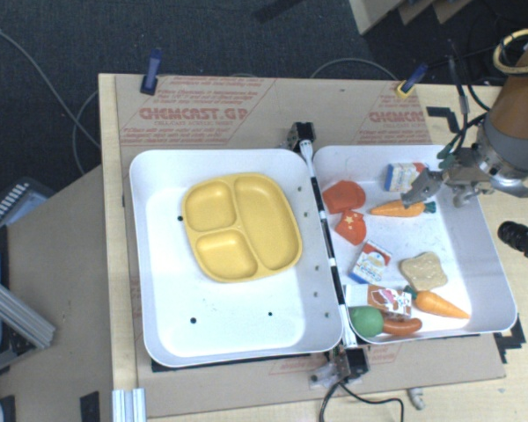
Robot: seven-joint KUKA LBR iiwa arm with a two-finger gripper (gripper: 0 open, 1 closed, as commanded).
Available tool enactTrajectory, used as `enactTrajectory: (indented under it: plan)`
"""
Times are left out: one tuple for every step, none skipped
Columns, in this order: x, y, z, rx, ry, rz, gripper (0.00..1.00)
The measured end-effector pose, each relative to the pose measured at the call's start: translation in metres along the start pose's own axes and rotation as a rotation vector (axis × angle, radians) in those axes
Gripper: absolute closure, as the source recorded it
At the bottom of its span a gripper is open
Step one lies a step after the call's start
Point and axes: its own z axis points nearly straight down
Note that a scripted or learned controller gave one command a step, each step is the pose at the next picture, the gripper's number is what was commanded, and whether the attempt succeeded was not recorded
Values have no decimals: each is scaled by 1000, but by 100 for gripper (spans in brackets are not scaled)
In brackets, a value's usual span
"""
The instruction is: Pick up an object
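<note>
Over the brown board tabletop [246, 104], my grey arm reaches into the right shallow white plastic bin [475, 262]; the left white bin [158, 306] carries a yellow three-compartment plastic tray [242, 227]. My claw [420, 190] sits at the small orange toy carrot [396, 208] near the bin's far side, whether open or clamped I cannot tell. The risk, as I judge it: the slim, smooth carrot rolling aside, or the blue-and-white carton [399, 175] just beside it getting nudged.

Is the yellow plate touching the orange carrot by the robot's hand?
Apart. The camera view shows the yellow plate in the left bin and the carrot in the right bin, with the bins' rims between them.
</note>
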Motion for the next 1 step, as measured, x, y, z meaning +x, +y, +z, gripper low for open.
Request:
enactTrajectory:
  plan:
    - [59,98,131,2,2,-1,0]
